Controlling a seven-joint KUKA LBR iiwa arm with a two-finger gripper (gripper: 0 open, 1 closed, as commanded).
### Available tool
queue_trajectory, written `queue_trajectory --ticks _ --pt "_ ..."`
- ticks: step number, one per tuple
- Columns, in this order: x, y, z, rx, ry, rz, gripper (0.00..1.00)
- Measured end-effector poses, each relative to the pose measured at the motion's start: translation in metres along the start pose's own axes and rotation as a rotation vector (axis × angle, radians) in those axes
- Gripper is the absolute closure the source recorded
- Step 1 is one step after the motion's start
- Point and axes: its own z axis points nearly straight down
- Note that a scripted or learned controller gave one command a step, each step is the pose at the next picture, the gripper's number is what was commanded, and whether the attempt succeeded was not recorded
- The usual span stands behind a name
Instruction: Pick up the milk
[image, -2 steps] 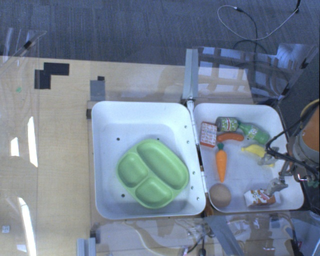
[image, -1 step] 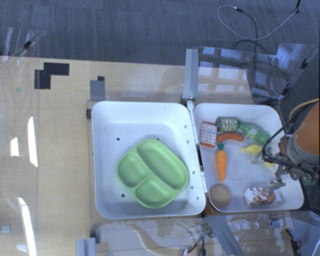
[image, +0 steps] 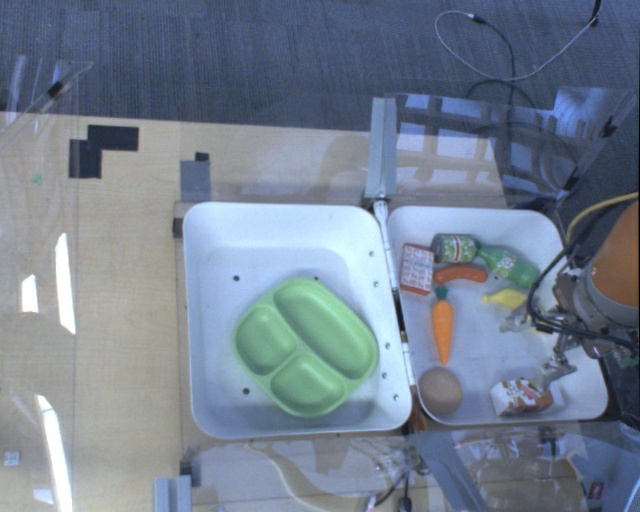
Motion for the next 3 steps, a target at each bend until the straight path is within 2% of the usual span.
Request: queue_trajectory --ticks 1,2,3 --pt "-0.003 -0.001 -0.011 0.004 -0.008 0.004 1.0" --pt "-0.014 0.007 -0.091 -0.007 0.012 0.123 1.0" --pt "-0.017 0.007 -0.102 -0.005 0.003 0.123 1.0"
